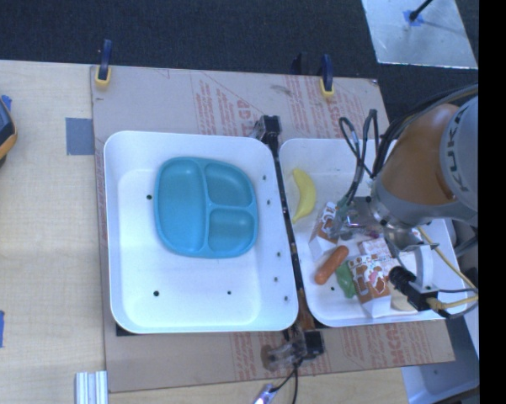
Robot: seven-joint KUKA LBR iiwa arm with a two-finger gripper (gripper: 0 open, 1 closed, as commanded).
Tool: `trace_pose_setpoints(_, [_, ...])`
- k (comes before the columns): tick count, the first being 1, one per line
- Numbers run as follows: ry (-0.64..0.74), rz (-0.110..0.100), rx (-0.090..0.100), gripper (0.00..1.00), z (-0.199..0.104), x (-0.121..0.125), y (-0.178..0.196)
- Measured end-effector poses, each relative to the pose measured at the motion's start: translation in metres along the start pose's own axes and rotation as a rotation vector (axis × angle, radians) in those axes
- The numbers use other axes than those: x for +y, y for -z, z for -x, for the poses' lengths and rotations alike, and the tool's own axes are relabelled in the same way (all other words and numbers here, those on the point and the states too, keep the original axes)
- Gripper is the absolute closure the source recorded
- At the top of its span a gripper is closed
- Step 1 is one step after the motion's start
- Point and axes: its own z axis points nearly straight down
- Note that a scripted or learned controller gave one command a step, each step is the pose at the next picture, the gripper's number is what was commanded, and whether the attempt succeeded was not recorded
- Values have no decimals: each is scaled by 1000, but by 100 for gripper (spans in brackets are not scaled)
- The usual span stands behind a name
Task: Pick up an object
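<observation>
Bright, even light overhead — the white bins (122,225) nearly wash out — and the whole frame is slightly soft.

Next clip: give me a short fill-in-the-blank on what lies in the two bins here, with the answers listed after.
1. The light blue divided plastic plate lies in the ____ white bin.
2. The yellow toy banana lies in the ____ white bin.
3. The plate has ____ compartments.
4. Just below the banana lies an orange toy ____, beside a green piece.

Missing words: left; right; three; sausage
</observation>
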Motion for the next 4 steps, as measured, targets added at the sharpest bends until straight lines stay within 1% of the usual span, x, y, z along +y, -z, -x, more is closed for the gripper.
trace_pose_setpoints(1, [1,0,-1,0,0,0,0])
trace_pose_setpoints(2, [0,-7,3,0,2,-3,-13])
trace_pose_setpoints(3, [-2,6,-6,0,6,-25,-12])
trace_pose_setpoints(4, [-3,-9,-7,0,2,-18,-13])
